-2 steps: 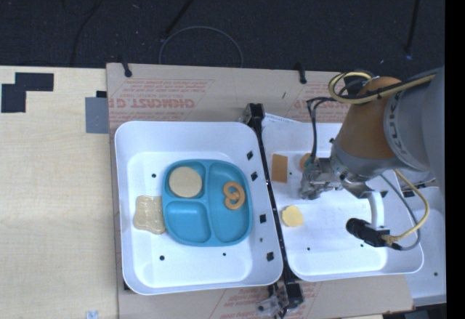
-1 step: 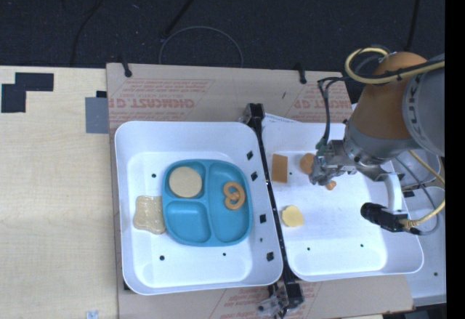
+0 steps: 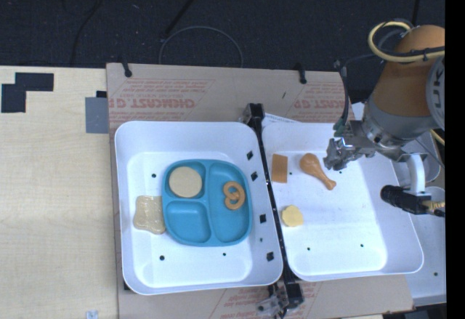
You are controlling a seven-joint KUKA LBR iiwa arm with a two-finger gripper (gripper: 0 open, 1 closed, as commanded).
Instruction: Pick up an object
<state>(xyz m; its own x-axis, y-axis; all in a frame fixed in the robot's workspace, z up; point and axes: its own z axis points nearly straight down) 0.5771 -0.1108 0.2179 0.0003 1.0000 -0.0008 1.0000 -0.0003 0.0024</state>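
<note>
— Tan drumstick point(image 3: 317, 169) location?
— Right bin point(image 3: 392, 256), upper middle, lying slanted. Orange block point(image 3: 279, 168) left of it, yellow disc point(image 3: 292, 216) below.
— Gripper point(image 3: 338, 155)?
— Just right of the drumstick, above the bin floor. Open or closed: can't tell.

Claw point(image 3: 338, 155): tips too small and dark against the bin wall, so the jaw gap is unreadable, and so is any contact with the drumstick point(image 3: 317, 169) just beside it on its left. Arm point(image 3: 407, 92) behind the claw is cut off by the right edge. Well left of the claw, the blue tray point(image 3: 207, 230) covers part of the pale flat piece point(image 3: 148, 213); what that is I can't tell.
</note>
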